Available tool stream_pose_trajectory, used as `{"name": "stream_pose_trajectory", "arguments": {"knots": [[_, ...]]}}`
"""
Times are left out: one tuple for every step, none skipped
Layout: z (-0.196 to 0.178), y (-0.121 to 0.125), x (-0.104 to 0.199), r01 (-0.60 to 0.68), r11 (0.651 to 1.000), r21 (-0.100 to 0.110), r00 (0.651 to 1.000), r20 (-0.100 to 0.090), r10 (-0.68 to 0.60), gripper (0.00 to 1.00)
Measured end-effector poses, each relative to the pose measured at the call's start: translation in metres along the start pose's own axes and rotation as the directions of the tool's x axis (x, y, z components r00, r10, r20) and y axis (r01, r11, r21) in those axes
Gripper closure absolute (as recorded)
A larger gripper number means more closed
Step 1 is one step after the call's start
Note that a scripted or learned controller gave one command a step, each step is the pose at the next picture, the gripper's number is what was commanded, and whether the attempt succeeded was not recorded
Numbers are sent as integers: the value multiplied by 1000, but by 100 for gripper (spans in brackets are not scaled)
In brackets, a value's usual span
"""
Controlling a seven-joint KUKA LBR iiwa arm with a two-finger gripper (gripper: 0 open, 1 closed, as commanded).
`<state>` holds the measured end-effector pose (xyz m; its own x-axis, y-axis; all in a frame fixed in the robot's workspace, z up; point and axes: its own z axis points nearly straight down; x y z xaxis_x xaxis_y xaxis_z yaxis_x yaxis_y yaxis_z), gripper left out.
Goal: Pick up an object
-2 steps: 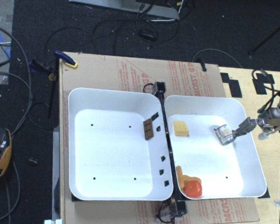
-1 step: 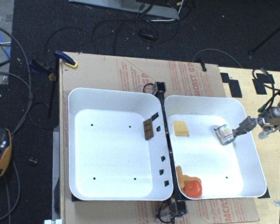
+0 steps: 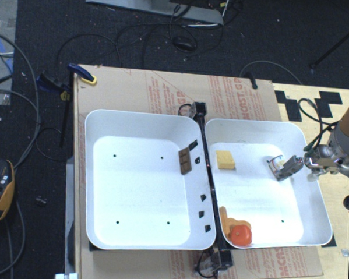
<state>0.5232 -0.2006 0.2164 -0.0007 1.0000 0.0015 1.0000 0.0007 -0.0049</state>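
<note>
1. On your left, the shallow white plastic left bin point(image 3: 103, 161) sits on the brown cardboard-covered surface point(image 3: 142, 87). A small dark brown rectangular block point(image 3: 185, 161) lies against its right wall, probably where it slid to rest.
2. Move right to the shallow white plastic right bin point(image 3: 317, 190), which touches the left one along a shared edge. A pale yellow square sponge-like block point(image 3: 225, 159) lies flat near its upper left, well apart from anything else, so you can judge it the easiest pick.
3. In the near left corner, a round red-orange ball-like object point(image 3: 241, 233) rests against an orange piece beside the wall, a cramped spot to reach.
4. Furthest right, the grey two-finger gripper point(image 3: 280, 168) hangs low over the bin's upper right. You cannot tell how wide the jaws stand, and nothing shows between them.
</note>
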Motion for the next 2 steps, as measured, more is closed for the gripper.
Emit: {"name": "stream_pose_trajectory", "arguments": {"knots": [[62, -5, 2, -1, 1000, 1, 1000, 0, 1, 0], [125, -3, 3, 0, 1000, 0, 1000, 0, 0, 0]]}}
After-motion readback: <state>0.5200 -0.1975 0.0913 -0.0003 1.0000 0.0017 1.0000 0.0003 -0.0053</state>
